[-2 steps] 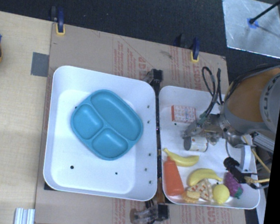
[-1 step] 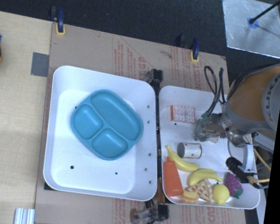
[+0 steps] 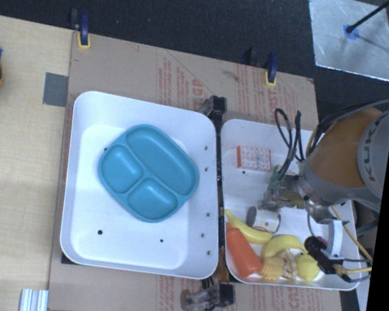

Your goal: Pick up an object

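Because the arm reaches in from the right and its wrist hangs over the right bin (image 3: 252,134), the gripper (image 3: 276,194) sits low above that bin's middle, and the toys heaped along the near edge all lie just below it in the view, toward the camera. Closest is a small white cylinder (image 3: 265,218), almost under the tool; next to it a yellow banana (image 3: 252,231) lies with its long axis running left to right, and an orange carrot (image 3: 241,254) slants from upper left to lower right against the bin's left wall. A small printed box (image 3: 253,158) rests apart, up and left of the tool. Cables and the wrist crowd the view, so whether the tool is spread or closed cannot be told; nothing visibly sits in it. The blue divided plate (image 3: 148,172) lies alone in the left bin (image 3: 76,170), well apart.
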